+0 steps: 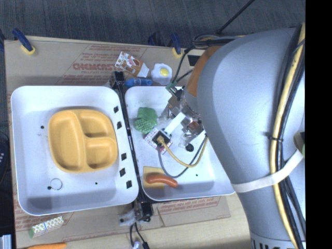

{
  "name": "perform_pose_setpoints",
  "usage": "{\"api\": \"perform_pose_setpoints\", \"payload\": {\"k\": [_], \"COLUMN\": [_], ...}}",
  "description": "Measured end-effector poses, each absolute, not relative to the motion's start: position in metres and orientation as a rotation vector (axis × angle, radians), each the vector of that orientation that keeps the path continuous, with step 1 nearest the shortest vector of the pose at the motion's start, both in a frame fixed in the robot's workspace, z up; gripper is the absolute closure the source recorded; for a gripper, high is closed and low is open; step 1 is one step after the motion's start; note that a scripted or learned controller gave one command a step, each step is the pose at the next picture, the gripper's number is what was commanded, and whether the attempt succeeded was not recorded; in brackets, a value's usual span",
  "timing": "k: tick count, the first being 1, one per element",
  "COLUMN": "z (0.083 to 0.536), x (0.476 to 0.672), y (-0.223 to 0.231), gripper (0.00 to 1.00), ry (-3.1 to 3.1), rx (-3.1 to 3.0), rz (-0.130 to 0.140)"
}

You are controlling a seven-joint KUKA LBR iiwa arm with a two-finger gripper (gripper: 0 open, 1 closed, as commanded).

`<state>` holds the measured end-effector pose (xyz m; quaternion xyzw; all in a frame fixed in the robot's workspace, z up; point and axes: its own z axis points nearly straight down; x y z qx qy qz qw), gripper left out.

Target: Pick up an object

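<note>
right bin (207,183): gripper (181,115) low over its middle, claw state cannot be told | green lump (146,118) just beside it, orange sausage (161,180) by the lower wall | left bin (21,139): yellow plate (82,139) (3 compartments) | grey arm (244,113) hides right bin's right side | printed cardboard (52,51) under both bins, dark carpet (104,9) beyond

White bins: 2, namely left bin (23,139) and right bin (205,181). Yellow divided tray (78,139): 1. Tray compartments: 3. Green lumpy item (146,119): 1. Orange sausage-shaped item (161,180): 1. Outside bins: patterned carton (127,62): 1; yellow-white round item (163,72): 1; blue item (138,81): 1; striped packet (46,225): 1.
</note>
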<state>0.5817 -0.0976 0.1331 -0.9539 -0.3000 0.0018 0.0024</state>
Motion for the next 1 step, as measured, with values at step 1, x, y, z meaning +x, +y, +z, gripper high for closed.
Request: {"api": "perform_pose_setpoints", "payload": {"k": [1], "z": [0.1093], "x": [0.5053], "y": [-0.1011], "gripper": [0.00], "ry": [-1.084], "rx": [-2.942], "rz": [0.008]}}
